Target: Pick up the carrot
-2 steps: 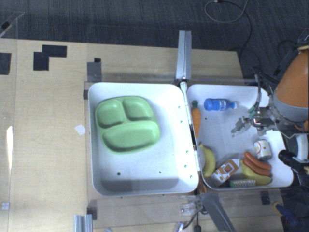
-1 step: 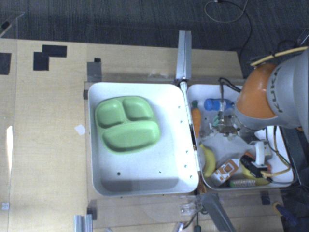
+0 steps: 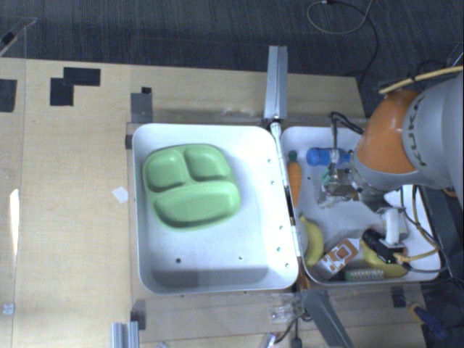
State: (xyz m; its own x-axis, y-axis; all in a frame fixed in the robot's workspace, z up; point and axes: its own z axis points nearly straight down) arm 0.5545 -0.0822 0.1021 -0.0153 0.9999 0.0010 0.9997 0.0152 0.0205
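Pale wood covers the tabletop [image 3: 65, 216], which carries two white bins side by side, with dark carpet and a loose cable beyond its far edge. Over the right bin [image 3: 328, 133] the arm [image 3: 406, 140] reaches in from the right, its orange band above the wrist, and the hand [image 3: 335, 188] hangs low over the middle of that bin — whether it is clenched or released I cannot tell, since the tips are too small and cluttered to read. Nothing can be made out between them.

Just far of the hand lies a blue bottle [image 3: 319, 156], near the bin's far wall. To the left of the hand, apart from it, the carrot [image 3: 294, 182] lies lengthwise close along the left wall of the right bin, orange, with one end pointing far and the other near. Nearer than the carrot, a banana [image 3: 314, 239] curves along the same wall. At the near end of the bin sit a small orange-and-white packet [image 3: 339, 255] and, right of it, a second banana [image 3: 383, 265] with a dark patch.

Further left, the left bin [image 3: 217, 267] holds a green divided tray [image 3: 191, 185] — two small sections far, one long section near — resting in its far half.
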